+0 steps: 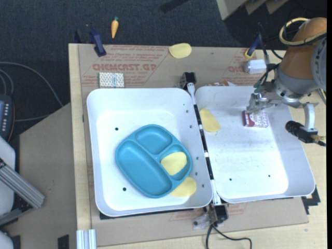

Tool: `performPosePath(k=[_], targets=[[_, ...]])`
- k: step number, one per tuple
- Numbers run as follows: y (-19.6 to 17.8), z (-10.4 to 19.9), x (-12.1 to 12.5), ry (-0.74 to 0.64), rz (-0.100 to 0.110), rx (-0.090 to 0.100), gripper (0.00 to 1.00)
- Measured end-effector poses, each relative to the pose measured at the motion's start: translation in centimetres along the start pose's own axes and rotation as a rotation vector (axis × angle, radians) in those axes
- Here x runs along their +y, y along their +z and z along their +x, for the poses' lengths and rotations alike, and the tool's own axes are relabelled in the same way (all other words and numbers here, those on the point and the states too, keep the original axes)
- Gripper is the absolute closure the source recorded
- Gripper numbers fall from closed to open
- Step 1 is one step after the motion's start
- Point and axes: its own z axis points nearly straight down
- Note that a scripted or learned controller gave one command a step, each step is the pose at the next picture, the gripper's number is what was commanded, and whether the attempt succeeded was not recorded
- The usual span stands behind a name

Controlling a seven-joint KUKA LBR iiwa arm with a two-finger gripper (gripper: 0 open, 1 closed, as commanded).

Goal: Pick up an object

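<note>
My gripper [254, 106] hangs at the far side of the right bin [249, 175], directly over the far edge of a small red and white packet [256, 120] that lies flat on the bin floor. A pale yellow chip-like piece [209, 121] rests against the right bin's left wall. In the left bin [104, 139] sits a blue divided plate [145, 160] with a yellow piece [174, 162] in its right compartment. A second yellow piece [184, 188] pokes out from under the plate's near edge.
On the bench behind the bins lie a yellow disc [180, 50], a small patterned packet [111, 79] and a white block [256, 66]. Blue clamps [97, 43] grip the bench's far edge. An orange toy carrot [114, 27] lies on the floor beyond.
</note>
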Motion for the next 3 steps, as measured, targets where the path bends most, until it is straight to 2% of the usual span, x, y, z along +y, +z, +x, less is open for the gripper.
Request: performPosePath(k=[1, 2, 3], targets=[[0.0, 0.0, 0.0, 0.000, 0.001, 0.000, 0.00], [4.3, -1.2, 1.6, 0.002, 0.014, 0.008, 0.00], [3.1, -1.3, 1.8, 0.000, 0.006, 0.003, 1.00]])
